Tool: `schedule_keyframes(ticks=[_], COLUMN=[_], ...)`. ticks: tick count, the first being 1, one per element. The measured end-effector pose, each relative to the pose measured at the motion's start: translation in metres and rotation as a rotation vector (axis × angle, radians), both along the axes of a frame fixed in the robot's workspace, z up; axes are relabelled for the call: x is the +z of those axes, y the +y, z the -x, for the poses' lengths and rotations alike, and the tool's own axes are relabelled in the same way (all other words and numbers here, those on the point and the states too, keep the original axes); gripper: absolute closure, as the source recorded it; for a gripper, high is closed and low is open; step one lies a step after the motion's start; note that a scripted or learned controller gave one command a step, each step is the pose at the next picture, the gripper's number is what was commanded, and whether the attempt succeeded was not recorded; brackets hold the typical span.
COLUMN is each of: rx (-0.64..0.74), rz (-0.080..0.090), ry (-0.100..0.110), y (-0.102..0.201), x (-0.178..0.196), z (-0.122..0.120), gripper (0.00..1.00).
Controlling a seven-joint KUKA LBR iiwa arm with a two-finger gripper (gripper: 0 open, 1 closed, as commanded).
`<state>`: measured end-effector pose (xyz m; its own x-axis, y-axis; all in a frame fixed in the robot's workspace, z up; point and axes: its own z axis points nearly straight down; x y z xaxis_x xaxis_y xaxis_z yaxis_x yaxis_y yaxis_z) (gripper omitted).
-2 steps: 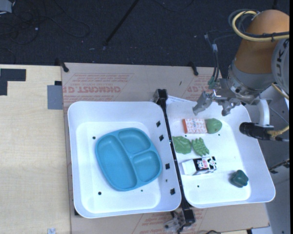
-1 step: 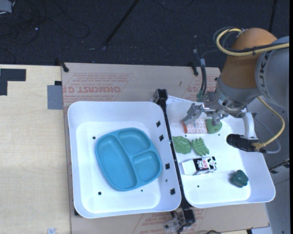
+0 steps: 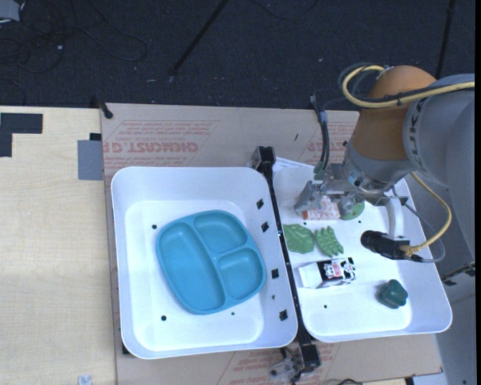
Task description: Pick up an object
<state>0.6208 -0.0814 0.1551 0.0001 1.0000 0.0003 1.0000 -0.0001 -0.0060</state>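
My gripper point(image 3: 324, 200) is low over the far part of the right bin point(image 3: 369, 321). Directly beneath it lies a small pink-and-white object point(image 3: 328, 211), with a round green piece point(image 3: 353, 210) just to its right. Whether the gripper touches the pink-and-white object is unclear. Nearer the camera lie two green leaf-shaped pieces point(image 3: 299, 238) point(image 3: 329, 241), side by side. In front of them is a white box with black print point(image 3: 327, 273). A dark teal lump point(image 3: 392, 293) rests toward the bin's near right corner.
The left bin point(image 3: 136, 215) holds a blue divided plate point(image 3: 210, 259). A black divider point(image 3: 274, 239) runs between the two bins. The bins rest on cardboard point(image 3: 184, 139) on a pale wooden bench point(image 3: 40, 247).
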Motion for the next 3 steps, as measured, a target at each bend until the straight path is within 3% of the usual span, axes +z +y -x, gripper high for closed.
schedule_keyframes(ticks=[1,2,3], rx=[-0.001,-0.005,-0.001], rz=[0.0,0.0,0.001], ry=[0.001,0.0,-0.008], y=[-0.004,-0.005,-0.006], x=[-0.062,-0.049,0.014], z=[-0.002,-0.002,-0.006], gripper=[0.0,1.0,1.0])
